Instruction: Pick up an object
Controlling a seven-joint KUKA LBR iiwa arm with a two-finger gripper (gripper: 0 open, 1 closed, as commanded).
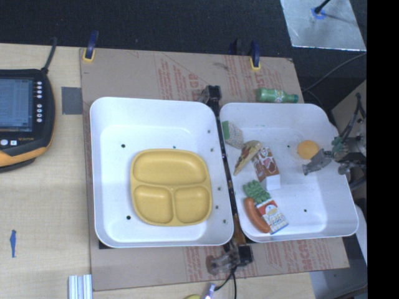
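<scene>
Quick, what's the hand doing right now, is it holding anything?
Hand: at the right edge of the right bin, beside the orange ball; open or closed cannot be told, and nothing shows in its grip.

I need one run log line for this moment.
hand: right bin, beside orange ball | holding: nothing seen | yellow tray: left bin

This is a robotics lab bench, no question. Two shallow white plastic bins (100, 167) sit side by side on a brown cardboard sheet (187, 70), which is clipped down with blue-and-yellow spring clamps (91, 46) along its far edge. At the left, on the pale wooden benchtop (37, 229), rests a grey-and-orange handheld control pendant with a screen (24, 118). Beyond the bench lies dark carpet (156, 11), with cables trailing at the right.
</scene>
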